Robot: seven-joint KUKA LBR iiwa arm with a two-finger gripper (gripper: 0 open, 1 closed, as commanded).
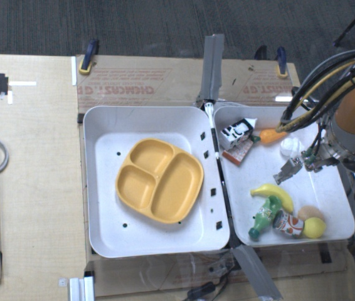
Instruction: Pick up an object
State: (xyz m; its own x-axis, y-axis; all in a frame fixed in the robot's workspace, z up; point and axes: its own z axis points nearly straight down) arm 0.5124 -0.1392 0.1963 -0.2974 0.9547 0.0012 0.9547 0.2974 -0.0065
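Pale wooden counter (33, 168) under two white bins, cardboard behind at upper centre, printed upside down, seemingly "CHEMCAT". Left bin (102, 231): a yellow divided plate (159, 180). Right bin (344, 221): banana (274, 195), green bottle (261, 222), carrot (269, 135), small carton (238, 140). End effector (288, 170) at centre right, above the banana, carrying nothing; finger spread impossible to tell. Probably approach stage; next, a descent onto the banana.

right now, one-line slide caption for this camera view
KUKA arm's gripper hovers over the right bin above a banana; a yellow divided plate sits in the left bin.
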